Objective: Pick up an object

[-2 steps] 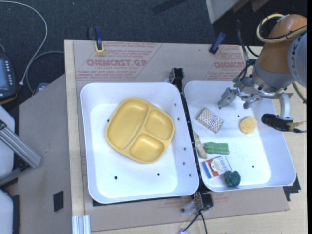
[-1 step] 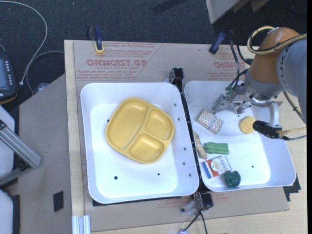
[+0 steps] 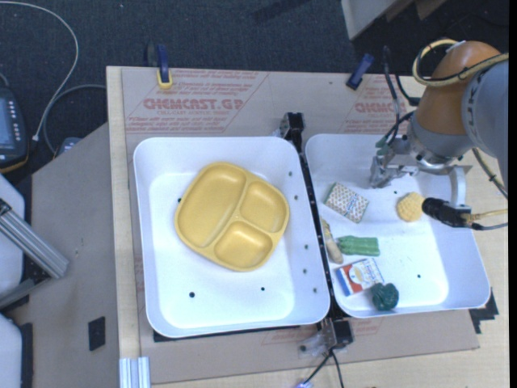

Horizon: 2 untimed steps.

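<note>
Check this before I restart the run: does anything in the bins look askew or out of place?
Only mildly: the yellow divided plate sits rotated, its edges out of line with the left bin. In the right bin, a tan stick-like item lies against the dividing wall. Nothing looks spilled or broken.

dark carpet floor [image 3: 242, 23], brown bench board [image 3: 242, 95]

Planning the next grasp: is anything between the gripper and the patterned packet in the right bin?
Nothing visible. The gripper hangs over bare bin floor just up-right of the patterned packet.
</note>
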Each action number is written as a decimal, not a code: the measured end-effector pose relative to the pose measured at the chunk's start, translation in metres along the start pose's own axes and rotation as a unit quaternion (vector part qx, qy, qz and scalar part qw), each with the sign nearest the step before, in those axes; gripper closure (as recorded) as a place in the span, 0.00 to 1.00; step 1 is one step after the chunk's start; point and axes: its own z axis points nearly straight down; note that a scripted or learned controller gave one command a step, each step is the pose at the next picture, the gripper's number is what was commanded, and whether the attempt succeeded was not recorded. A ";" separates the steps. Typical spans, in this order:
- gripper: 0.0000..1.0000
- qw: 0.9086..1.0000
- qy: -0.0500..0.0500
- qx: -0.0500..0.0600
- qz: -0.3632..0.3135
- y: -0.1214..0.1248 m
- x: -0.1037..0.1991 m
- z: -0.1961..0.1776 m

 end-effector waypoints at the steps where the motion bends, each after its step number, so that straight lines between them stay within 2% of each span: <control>1: 1.00 1.000 0.000 0.000 0.000 -0.005 -0.008 -0.050; 2: 1.00 1.000 0.000 -0.001 0.000 -0.008 -0.008 -0.114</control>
